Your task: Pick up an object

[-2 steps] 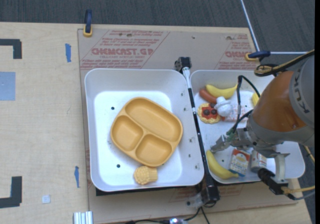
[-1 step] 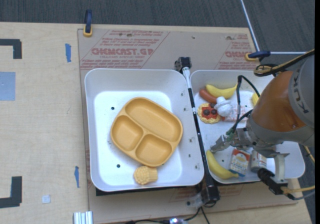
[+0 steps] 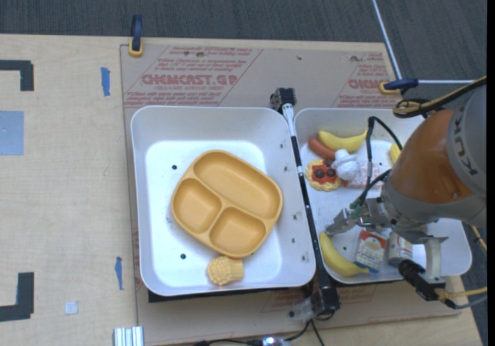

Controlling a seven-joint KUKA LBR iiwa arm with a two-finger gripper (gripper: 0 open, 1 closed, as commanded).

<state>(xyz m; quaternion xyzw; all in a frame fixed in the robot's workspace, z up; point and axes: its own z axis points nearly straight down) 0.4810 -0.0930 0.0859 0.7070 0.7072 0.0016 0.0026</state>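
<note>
My gripper [image 3: 370, 227] hangs low over the front half of the right bin [image 3: 458, 258], under the grey wrist with the orange band. Just beneath and left of it lies a yellow banana [image 3: 336, 257], and a small printed carton [image 3: 370, 251] sits right below it. Farther back in the same bin are a second banana [image 3: 341, 139], a red sausage [image 3: 322, 148], a small fruit tart [image 3: 323, 175] and a white lumpy item [image 3: 349, 168]. The arm hides the right part of this bin.
The left bin [image 3: 143, 182] holds a yellow three-compartment plate [image 3: 226, 203] and a yellow corn-like toy [image 3: 224, 269] near its front wall. A black divider rail [image 3: 298, 174] runs between the bins. Cables trail at the front right.
</note>
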